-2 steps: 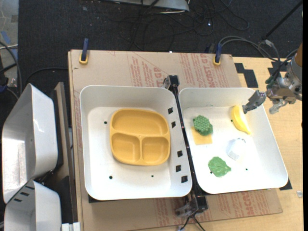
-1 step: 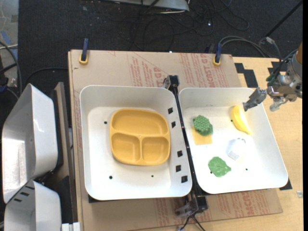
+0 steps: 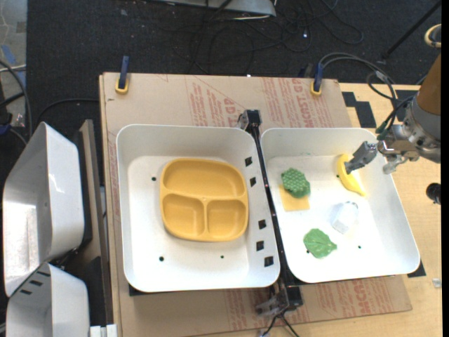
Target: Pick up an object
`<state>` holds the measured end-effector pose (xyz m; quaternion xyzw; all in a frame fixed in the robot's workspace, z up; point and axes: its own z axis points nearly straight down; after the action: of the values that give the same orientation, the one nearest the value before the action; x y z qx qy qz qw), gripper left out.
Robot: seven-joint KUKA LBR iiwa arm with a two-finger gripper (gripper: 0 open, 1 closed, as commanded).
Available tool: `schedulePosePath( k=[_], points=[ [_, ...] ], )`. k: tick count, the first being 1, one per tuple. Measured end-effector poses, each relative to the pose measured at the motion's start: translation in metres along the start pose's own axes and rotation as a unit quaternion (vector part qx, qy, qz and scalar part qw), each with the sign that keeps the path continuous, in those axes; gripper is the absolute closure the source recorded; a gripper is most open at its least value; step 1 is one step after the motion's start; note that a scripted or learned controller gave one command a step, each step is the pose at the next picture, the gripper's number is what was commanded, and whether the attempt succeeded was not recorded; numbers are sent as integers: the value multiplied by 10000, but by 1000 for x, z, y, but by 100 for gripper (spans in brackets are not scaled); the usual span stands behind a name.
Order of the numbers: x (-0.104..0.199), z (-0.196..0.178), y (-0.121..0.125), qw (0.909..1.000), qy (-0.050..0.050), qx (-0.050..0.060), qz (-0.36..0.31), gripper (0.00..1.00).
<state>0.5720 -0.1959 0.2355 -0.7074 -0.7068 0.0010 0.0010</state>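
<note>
Grey arm (image 3: 421, 118) reaching in low from right, fingers (image 3: 363, 154) over yellow banana (image 3: 351, 177), grip state unclear

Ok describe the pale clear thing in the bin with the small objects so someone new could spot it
Look in the right-hand white bin. Between the yellow banana-like piece and the flat green leafy item lies the translucent whitish object. It is the only colourless thing there, nearly blending into the bin floor.
</note>
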Motion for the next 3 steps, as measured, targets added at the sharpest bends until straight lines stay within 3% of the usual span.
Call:
schedulePosePath(
  k=[2,3],
  points=[
    [8,116,-10,10000,3,1,5,0],
    [7,103,-9,10000,-5,-17,1,100]
  ],
)
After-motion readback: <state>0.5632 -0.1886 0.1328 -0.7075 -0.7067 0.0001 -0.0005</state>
